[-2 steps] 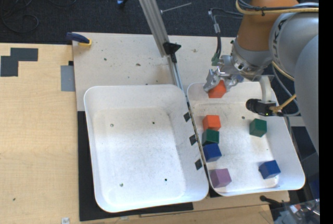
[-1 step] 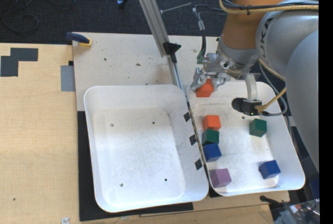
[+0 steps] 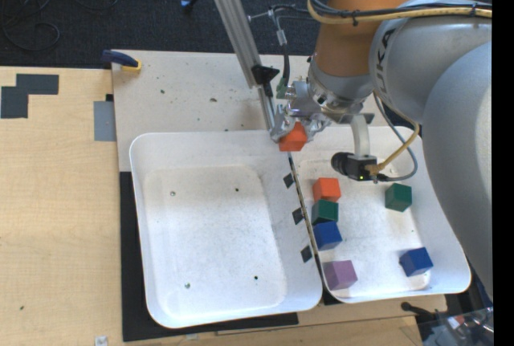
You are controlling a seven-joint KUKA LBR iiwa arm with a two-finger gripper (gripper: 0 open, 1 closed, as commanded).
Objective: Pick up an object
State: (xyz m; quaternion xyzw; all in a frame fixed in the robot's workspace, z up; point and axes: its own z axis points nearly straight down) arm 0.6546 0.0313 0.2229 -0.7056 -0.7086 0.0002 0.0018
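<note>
Your arm (image 3: 418, 63) takes up the upper right of the view, grey links with the orange band (image 3: 365, 15) bulging above the wrist, and it reaches down and left toward the seam where the two bins meet. Below it, the bench (image 3: 56, 200) spreads out in pale wood, with a lighter board under the bins.

The left bin (image 3: 161, 288) is the broad white tray in the middle of the view; you see only small dark specks on its floor. The right bin (image 3: 450, 276) sits against it, partly under the arm, and carries the loose blocks.

A slanted aluminium rail (image 3: 233, 23) runs from the top of the view down to the wrist area.

Now the gripper (image 3: 291, 128): it hangs over the far end of the divide between the bins, and an orange-red block (image 3: 293, 137) sits at its tip, raised above the bin rims (it appears pinched between the fingers, though the fingers themselves are hard to make out).

In the right bin you have an orange cube (image 3: 327, 189) nearest the gripper, a dark green cube (image 3: 324, 211) just beside it, then a blue cube (image 3: 327, 234) touching that one, and a purple cube (image 3: 340, 273) nearer the front. Well apart to the right lie a green cube (image 3: 397, 197) and a second blue cube (image 3: 416, 261).
</note>
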